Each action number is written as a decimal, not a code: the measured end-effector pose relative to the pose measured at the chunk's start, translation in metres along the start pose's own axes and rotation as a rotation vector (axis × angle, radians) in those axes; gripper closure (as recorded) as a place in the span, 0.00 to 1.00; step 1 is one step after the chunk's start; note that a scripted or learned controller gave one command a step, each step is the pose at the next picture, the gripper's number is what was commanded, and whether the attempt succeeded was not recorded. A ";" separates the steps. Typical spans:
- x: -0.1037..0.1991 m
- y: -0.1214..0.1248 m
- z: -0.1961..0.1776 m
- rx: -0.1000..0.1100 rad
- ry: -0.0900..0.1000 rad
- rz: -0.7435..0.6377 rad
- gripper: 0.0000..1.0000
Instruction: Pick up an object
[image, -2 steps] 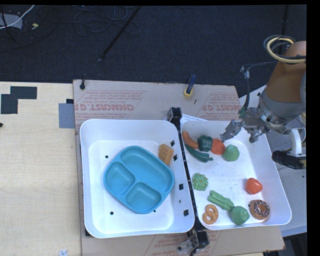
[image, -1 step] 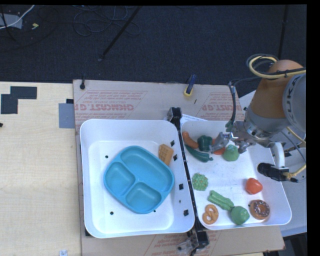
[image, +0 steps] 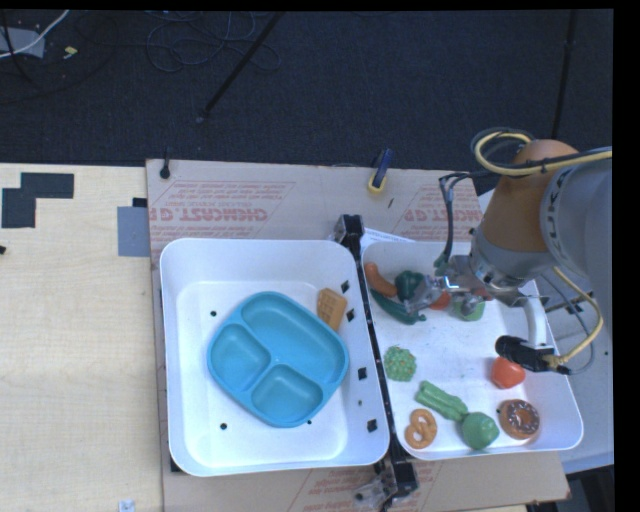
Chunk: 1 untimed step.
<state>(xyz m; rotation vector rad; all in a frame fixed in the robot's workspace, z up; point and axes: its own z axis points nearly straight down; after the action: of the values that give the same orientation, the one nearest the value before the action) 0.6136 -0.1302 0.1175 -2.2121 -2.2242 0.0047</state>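
Note:
My gripper (image: 438, 291) is low in the right bin (image: 560, 440), near its back left. It sits right against a dark green toy (image: 407, 297), with an orange carrot-like piece (image: 379, 278) just to the left and a pale green piece (image: 469, 308) to the right. Whether anything is held is hidden by the wrist. Further forward in the bin lie a bumpy green piece (image: 399, 363), a green pickle (image: 441, 400), a pretzel (image: 421, 428), a green ball (image: 479, 430), a donut (image: 518, 419) and a red tomato (image: 507, 373).
The left bin (image: 185, 300) holds a blue divided plate (image: 277, 357) and a tan waffle piece (image: 331, 307) by the divider. The arm's cables and a black connector (image: 522, 350) hang over the right bin's right side. A blue and yellow clamp (image: 379, 172) sits on the cardboard behind.

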 end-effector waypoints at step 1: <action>0.004 0.004 0.025 -0.008 0.004 0.001 0.00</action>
<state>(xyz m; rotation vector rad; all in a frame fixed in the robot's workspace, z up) 0.6172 -0.1263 0.0929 -2.2144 -2.2254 -0.0088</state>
